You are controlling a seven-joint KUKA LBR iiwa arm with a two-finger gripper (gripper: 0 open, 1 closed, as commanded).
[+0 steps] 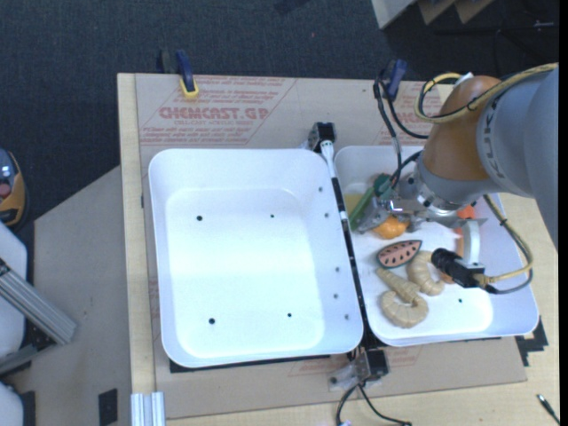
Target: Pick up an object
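arm: the grey arm with its orange band is reaching in from the right and hanging low over the right bin [510,313].
end effector: the end effector [388,209] is sitting at the upper left of that bin, above the small pile of toy food; the wrist is hiding its tips, so i cannot tell its state, and nothing is showing as held.
nearest object: an orange rounded piece [389,229] is lying just below it, almost touching, with a green piece [380,187] just above it.
other objects: a slice with dark seeds [398,254] is lying a little further toward the near edge, its long axis running left to right, slightly tilted; two tan curled pieces [404,307] are lying beyond it, near the front wall.
left bin: the left bin [177,171] is sitting well apart from the work.
key relation: the orange piece is lying toward the front of the counter [231,105], so a short shift that way and a descent are likely what the pick is needing.
risk: the pieces are crowding together, so a neighbour may get nudged.
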